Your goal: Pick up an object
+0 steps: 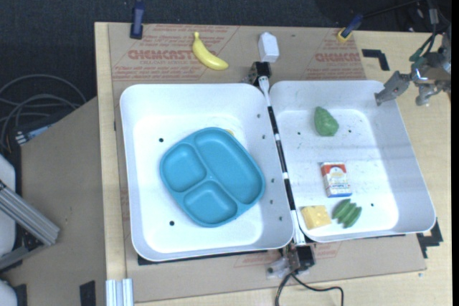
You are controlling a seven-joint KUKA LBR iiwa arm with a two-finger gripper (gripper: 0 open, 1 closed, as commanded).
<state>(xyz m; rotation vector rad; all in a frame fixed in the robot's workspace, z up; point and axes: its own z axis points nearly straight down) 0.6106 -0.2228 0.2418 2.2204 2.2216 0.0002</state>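
Observation:
The right bin (401,154) holds a green rounded piece (325,120) near its far middle. A small red, white and blue box (336,178) lies at its centre. A yellow block (315,216) and a green pod (347,213) sit side by side at the near edge. My gripper (407,92) hangs over the bin's far right corner, well away from all of them. Its two fingers stand apart with nothing between them.
The left bin (143,125) carries a blue divided plate (210,175). A yellow banana (208,54) and a small white block (268,46) lie on the bench behind the bins. Blue clips (136,19) mark the bench's far edge.

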